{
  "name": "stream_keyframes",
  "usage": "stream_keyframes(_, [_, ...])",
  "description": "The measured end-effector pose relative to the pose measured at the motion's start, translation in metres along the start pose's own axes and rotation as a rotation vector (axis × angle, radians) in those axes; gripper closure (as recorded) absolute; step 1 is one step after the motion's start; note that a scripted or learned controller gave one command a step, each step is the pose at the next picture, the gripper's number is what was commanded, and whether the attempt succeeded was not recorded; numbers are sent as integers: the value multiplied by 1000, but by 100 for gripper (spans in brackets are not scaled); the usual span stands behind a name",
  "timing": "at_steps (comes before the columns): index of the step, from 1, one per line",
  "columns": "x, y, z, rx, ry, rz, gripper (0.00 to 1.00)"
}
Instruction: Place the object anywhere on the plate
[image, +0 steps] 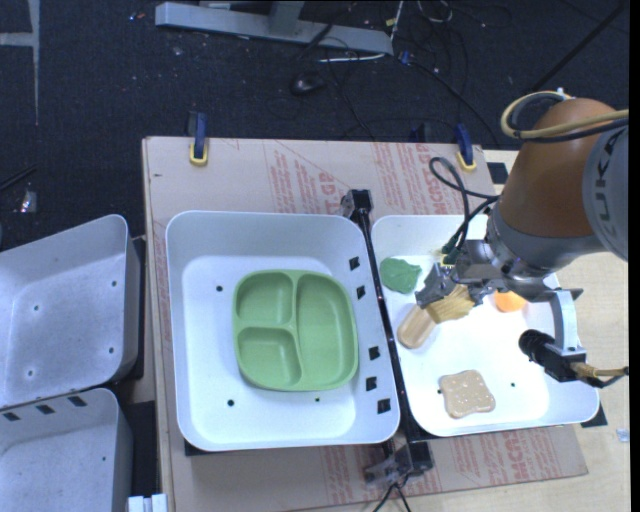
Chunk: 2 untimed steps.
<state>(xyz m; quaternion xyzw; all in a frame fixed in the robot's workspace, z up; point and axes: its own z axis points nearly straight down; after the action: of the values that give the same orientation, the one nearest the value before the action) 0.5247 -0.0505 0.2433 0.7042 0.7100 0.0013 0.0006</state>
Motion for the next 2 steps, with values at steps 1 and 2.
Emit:
stream_keyframes(1, [57, 18, -5, 1, 1, 0, 100])
stream_keyframes(2, [109, 35, 15, 3, 0, 0, 100])
